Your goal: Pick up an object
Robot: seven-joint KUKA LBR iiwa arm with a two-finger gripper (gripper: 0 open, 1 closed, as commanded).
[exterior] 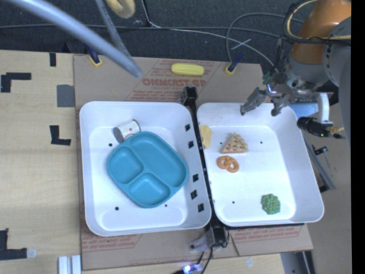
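My gripper [263,106] hangs over the far right corner of the right bin [296,170], fingers spread apart with nothing between them. In that bin lie a triangular waffle piece [234,144], a small pretzel [228,164], a yellow cheese slice [205,136] against the left wall, and a green broccoli floret [270,204] near the front right. All of these sit well below and left of the gripper. The left bin [94,170] holds a blue divided plate [147,168] and a small white cup [126,130] lying on its side.
A yellow banana-shaped item [187,69] lies on the cardboard behind the bins. A grey pole [74,21] slants across the upper left. Cables loop above the right bin near the arm's orange band [319,21]. A black divider clamp [191,99] joins the bins.
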